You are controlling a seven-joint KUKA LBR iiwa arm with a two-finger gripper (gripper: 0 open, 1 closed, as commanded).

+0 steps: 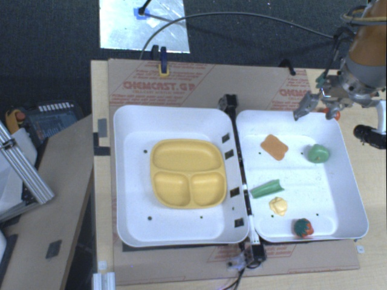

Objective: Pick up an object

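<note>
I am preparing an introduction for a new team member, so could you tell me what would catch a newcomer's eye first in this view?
The yellow three-compartment tray stands out most, lying in the middle of the left bin. Next come the small toys scattered in the right bin: an orange piece, a green round piece, a green stick. The claw hangs open over that bin's far edge.

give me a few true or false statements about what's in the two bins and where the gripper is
1. The yellow divided tray lies in the left bin. True.
2. The gripper holds the orange piece. False: it hangs open above the right bin's far edge, nothing between its fingers.
3. The green long piece lies in the right bin. True.
4. The round green object sits in the yellow tray. False: it lies in the right bin.
5. The red-and-green object lies near the right bin's front edge. True.
</note>
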